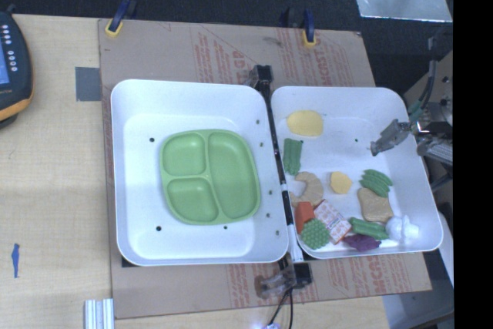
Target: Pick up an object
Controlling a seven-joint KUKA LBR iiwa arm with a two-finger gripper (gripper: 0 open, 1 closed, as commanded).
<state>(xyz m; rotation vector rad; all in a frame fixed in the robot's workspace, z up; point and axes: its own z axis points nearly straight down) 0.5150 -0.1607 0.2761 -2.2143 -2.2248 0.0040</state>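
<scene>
A two-finger gripper (387, 139) hangs over the right edge of the right-hand white bin (347, 99), its dark fingers pointing left and down over bare bin floor; whether they stand apart or together cannot be told, and nothing shows between them. The play food lies elsewhere in that bin: a yellow oval piece (305, 122) near the top left; a green pod-like piece (293, 156) along the left wall; a small yellow round piece (340, 182) in the middle; a ribbed green piece (376, 181) just below the gripper; a tan slice (375, 205) under it. The bottom row is crowded; a tan piece (310, 186), a red piece (305, 211), a round green textured piece (314, 233), a small printed packet (332, 217), a long green piece (368, 227), a purple piece (359, 243) and a white piece (402, 228) lie touching or overlapping. The left-hand bin (131, 166) holds a green three-compartment plate (209, 176). Both bins rest on a cardboard sheet (192, 50) with red print too faint to read, held by yellow-and-blue clamps (117, 19); a handheld control pendant (11, 65) lies at far left.
</scene>
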